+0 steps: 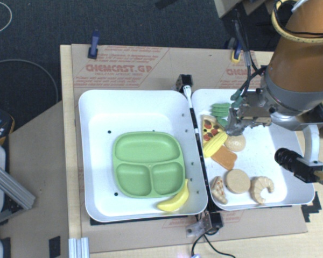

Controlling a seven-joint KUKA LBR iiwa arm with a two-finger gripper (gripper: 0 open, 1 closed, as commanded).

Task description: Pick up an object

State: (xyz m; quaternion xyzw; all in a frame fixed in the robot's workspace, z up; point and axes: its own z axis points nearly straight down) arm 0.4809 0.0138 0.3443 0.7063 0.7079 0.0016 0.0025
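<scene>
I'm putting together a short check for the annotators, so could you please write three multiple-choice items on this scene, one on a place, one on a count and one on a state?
1. Where does the banana lie?
A. In the left bin, against the green tray's lower right corner
B. In the right bin, beside the croissant
C. On the cardboard outside both bins

2. How many compartments does the green tray have?
A. Two
B. Three
C. Five

3. Where is the gripper at this moment?
A. Above the left bin
B. Low over the upper left part of the right bin
C. Outside both bins

Answers:
1. A: the yellow banana rests in the left bin at the tray's lower right corner.
2. B: one wide compartment above two smaller ones.
3. B: it hangs just above the corn cob and pizza slice.
</scene>
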